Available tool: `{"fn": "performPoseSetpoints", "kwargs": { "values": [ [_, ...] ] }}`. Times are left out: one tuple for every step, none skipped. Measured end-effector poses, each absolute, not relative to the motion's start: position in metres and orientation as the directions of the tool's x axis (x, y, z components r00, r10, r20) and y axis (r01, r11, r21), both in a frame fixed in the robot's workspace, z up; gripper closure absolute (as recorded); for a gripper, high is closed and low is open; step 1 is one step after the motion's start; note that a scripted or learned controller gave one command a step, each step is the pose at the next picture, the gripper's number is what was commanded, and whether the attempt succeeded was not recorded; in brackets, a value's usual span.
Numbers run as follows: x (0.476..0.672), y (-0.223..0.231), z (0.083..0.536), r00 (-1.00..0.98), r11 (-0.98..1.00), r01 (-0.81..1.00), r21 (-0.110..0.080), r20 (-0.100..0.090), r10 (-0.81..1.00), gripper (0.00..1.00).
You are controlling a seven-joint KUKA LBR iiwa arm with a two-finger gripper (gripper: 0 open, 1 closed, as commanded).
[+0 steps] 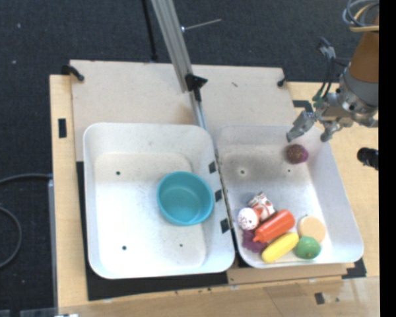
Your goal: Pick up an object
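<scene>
One small, round, dark purple ball (297, 154) is what your jaws are nearest to, and it lies just below and slightly left of them in the frame, on the floor of the right-hand white bin (330, 197) near that bin's upper edge. You see the grey two-finger gripper (311, 129) at the upper right, hanging over the bin's far rim; its two fingers are spread apart with nothing between them, so you hold nothing yet. The ball sits roughly under the gap, a touch toward the left finger. Being round, it has no long axis to line up with, so I judge that the turn of the wrist matters little; what matters is a short shift toward the lower left of the frame before you go down, so that the ball ends up centred between the fingers rather than being nudged aside.

Your other candidates are well apart from the jaws: a cluster of toy foods (277, 233), orange, yellow, green and white among them, crowds the bin's lower corner, touching one another, and would be harder to single out. A blue plastic bowl (185, 198) stands alone in the left-hand white bin (119, 177), farther still across the table (132, 91).
</scene>
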State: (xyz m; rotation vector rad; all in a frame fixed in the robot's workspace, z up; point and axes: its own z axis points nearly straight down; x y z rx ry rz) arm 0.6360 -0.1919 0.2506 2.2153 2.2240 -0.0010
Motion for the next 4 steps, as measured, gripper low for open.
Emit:
{"fn": "performPoseSetpoints", "kwargs": {
  "values": [
    [0.636, -0.192, 0.251, -0.004, 0.004, 1.0, 0.001, -0.003, 1.0, 0.0],
    [0.634, -0.193, 0.188, 0.0, 0.0, 1.0, -0.004, -0.002, 1.0, 0.0],
    [0.635, -0.204, 0.142, 0.001, -0.001, 1.0, -0.001, -0.003, 1.0, 0.0],
    [0.634, -0.205, 0.099, 0.002, -0.002, 1.0, -0.003, -0.002, 1.0, 0.0]
  ]
}}
